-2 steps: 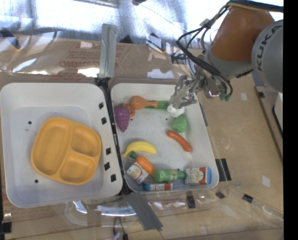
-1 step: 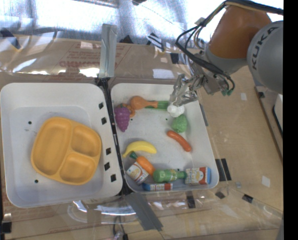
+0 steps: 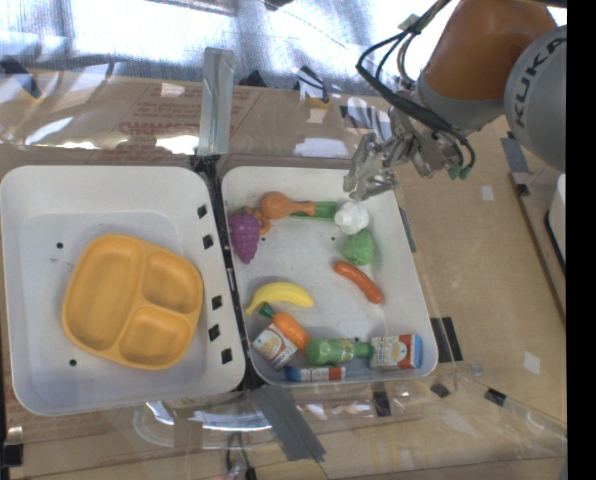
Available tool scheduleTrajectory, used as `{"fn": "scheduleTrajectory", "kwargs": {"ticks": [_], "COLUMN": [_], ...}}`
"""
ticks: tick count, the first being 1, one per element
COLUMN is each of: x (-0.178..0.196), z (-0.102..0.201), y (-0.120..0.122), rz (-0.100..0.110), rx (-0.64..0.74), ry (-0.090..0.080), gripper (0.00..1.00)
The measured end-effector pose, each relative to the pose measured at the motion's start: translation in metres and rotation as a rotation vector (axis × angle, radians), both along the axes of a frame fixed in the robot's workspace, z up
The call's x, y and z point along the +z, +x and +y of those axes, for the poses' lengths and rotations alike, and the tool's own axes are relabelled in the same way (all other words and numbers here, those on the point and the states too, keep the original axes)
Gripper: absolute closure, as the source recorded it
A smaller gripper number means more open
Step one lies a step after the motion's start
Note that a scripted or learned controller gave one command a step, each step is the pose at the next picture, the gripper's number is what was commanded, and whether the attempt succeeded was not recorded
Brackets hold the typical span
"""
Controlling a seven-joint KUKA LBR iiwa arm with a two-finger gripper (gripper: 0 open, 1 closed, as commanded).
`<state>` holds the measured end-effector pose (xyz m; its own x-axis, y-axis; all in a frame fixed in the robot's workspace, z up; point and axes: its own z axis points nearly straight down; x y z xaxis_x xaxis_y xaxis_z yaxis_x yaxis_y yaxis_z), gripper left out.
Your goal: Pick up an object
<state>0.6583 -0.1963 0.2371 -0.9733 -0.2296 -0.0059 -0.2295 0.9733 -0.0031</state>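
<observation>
Biggest risk here: the claw (image 3: 366,180) sits right at the right bin's (image 3: 418,298) back rim, so a straight drop could clip the wall or just nudge the white cauliflower toy (image 3: 350,217) away. That toy lies just below the claw, touching the green one (image 3: 359,247). Claw state: can't tell, nothing visibly gripped.

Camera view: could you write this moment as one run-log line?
end effector: above right bin's far edge | nearest: white toy | yellow tray: left bin
</observation>
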Motion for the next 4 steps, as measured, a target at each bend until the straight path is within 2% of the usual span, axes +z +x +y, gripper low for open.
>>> {"fn": "scheduleTrajectory", "kwargs": {"ticks": [1, 2, 3, 4], "x": [-0.012, -0.023, -0.038, -0.039], "z": [-0.012, -0.011, -0.011, 0.011], "y": [0.000, 0.000, 0.000, -0.001], "rz": [0.003, 0.005, 0.007, 0.010], "rx": [0.307, 0.582, 0.766, 0.875], "ry": [-0.001, 0.000, 0.000, 0.002], "gripper": [1.00, 1.00, 1.00, 1.00]}}
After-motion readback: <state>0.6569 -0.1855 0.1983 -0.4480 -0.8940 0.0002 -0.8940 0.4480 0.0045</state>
